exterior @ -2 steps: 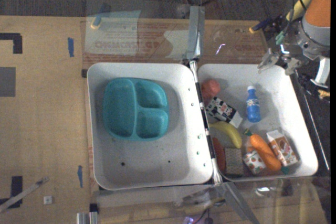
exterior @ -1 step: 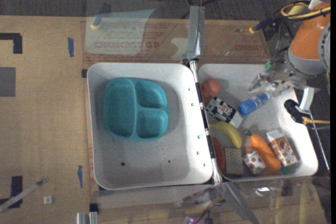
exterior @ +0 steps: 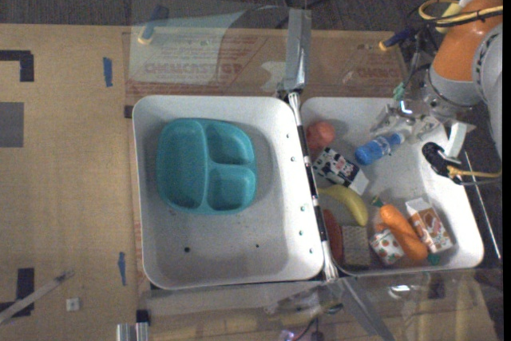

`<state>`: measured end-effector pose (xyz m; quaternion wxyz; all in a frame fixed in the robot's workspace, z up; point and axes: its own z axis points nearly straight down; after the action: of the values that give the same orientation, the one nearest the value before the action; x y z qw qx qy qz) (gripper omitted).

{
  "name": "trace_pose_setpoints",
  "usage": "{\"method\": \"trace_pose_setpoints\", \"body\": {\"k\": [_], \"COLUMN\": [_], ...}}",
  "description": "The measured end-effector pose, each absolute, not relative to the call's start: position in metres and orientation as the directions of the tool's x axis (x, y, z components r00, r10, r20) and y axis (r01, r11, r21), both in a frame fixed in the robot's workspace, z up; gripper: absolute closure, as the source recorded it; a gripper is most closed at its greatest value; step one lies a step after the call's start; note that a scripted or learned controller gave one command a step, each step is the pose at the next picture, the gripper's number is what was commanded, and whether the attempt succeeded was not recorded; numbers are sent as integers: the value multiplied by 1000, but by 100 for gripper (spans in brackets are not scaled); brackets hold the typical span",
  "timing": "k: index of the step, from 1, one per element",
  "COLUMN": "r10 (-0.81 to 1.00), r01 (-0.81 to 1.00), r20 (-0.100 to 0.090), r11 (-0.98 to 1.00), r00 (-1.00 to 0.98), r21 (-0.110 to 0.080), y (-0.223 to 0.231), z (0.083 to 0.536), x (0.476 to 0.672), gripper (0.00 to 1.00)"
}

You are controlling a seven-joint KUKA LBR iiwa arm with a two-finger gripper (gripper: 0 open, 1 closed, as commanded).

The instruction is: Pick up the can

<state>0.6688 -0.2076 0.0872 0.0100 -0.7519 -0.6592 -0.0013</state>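
A dark red cylinder [exterior: 332, 233] that looks like the can lies on its side against the left wall of the right bin [exterior: 467, 247], near the front, partly hidden behind the bin's rim and the banana [exterior: 348, 203]. My gripper [exterior: 406, 117] hangs over the back of that bin, above and just right of a blue bottle [exterior: 377, 148]. It is well away from the red cylinder, and nothing shows in its grasp.
The right bin also holds a red ball-like fruit [exterior: 319, 133], a cow-patterned carton [exterior: 335, 166], a carrot [exterior: 403, 232], a juice box [exterior: 429, 225] and a small strawberry carton [exterior: 386, 247]. A teal divided plate [exterior: 206, 165] lies in the left bin [exterior: 239, 259]. Black cables [exterior: 444, 161] trail by the wrist.
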Motion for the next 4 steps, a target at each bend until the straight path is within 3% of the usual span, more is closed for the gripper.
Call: {"method": "trace_pose_setpoints", "body": {"k": [1,2,3,4], "r10": [992,994,997,978], "r01": [992,994,997,978], "r20": [2,-2,0,-2], "r11": [-125,-109,-71,-206], "r00": [125,109,71,206], "r21": [1,0,-4,1], "y": [-210,-206,-193,-155], "z": [96,221,192,265], "x": [671,654,651,650], "gripper": [100,100,100,100]}}
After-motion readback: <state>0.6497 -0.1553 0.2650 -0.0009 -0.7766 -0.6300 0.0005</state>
